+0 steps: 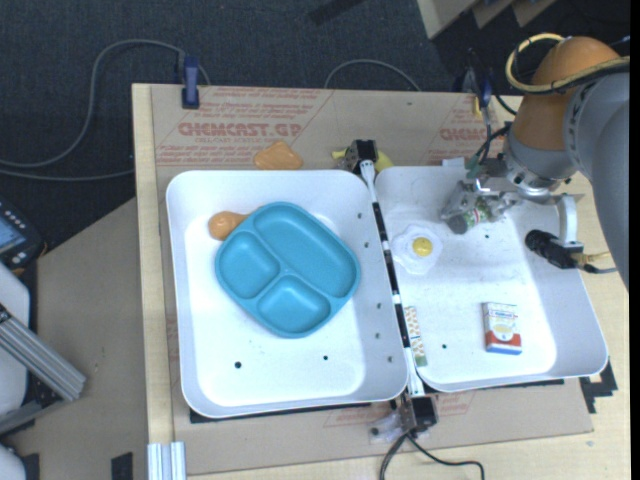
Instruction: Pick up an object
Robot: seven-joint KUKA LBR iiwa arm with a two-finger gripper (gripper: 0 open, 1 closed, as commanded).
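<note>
Closing in on a target looked like the step in hand: the gripper (465, 211) sat low over the back part of the right bin (455, 308), with nothing visible between the jaws. I couldn't tell whether the jaws were released or clenched, as the tip was too small and cluttered at this angle.

Candidates were:
- fried-egg toy (418, 246), near the gripper, by the wall between the bins
- red-and-white box (502, 328), well apart, toward the front of the same bin
- blue divided plate (287, 266) in the left bin (300, 368), with an orange piece (225, 224) just beside its back-left edge
- narrow packet (412, 334) at the rim between the bins
- another orange piece (277, 155) out on the desk (400, 118), behind the left bin

My read: the egg was the nearest pick. It lay flat, so the next move called for a short shift over it, jaws spread to straddle it, then a descent almost to the bin floor before closing. The box looked like the easier grip.
</note>
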